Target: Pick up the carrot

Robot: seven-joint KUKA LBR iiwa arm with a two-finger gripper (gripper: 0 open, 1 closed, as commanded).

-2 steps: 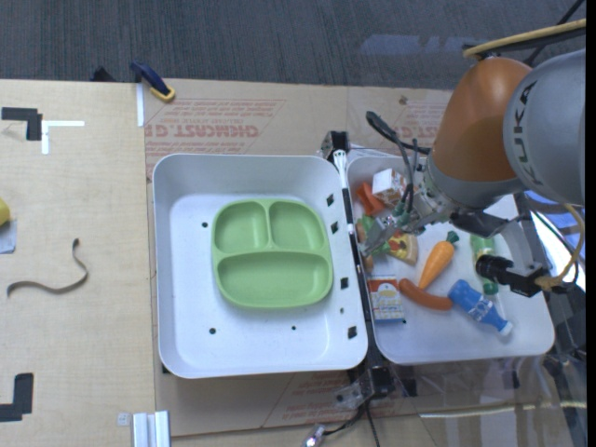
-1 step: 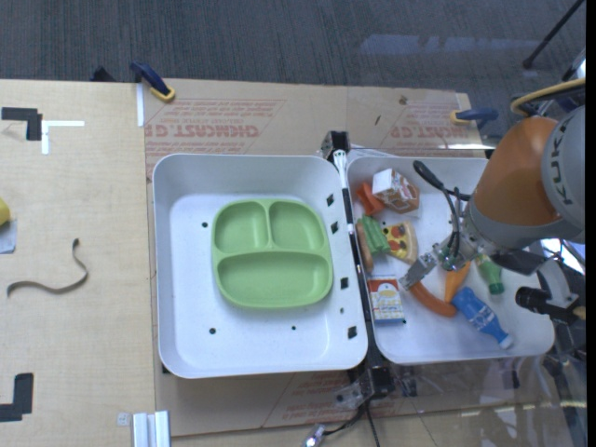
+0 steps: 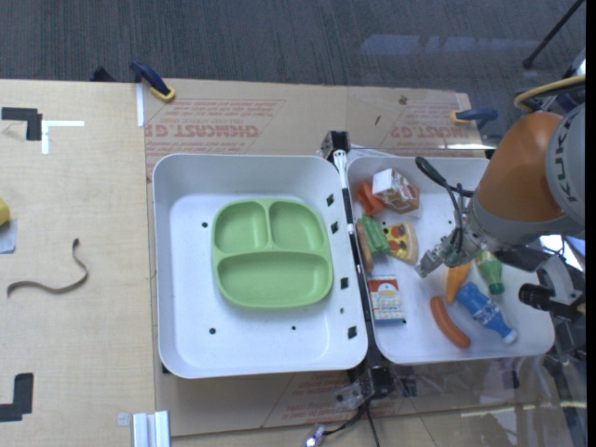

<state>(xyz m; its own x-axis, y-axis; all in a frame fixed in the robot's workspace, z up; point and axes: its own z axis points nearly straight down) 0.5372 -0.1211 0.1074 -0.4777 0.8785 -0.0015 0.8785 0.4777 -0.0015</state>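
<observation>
The sausage point(image 3: 450, 322) is lying at the right bin's point(image 3: 410, 350) front; behind it the carrot point(image 3: 457, 280), probably light and stiff, is sitting under the gripper point(image 3: 445, 255). Best taken mid-body.

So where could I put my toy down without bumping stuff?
The left bin has bare white floor all around the green plate, widest below it. The plate's three sections are bare too. The right bin is crowded: toy foods, a blue bottle and the pincer by the carrot.
</observation>
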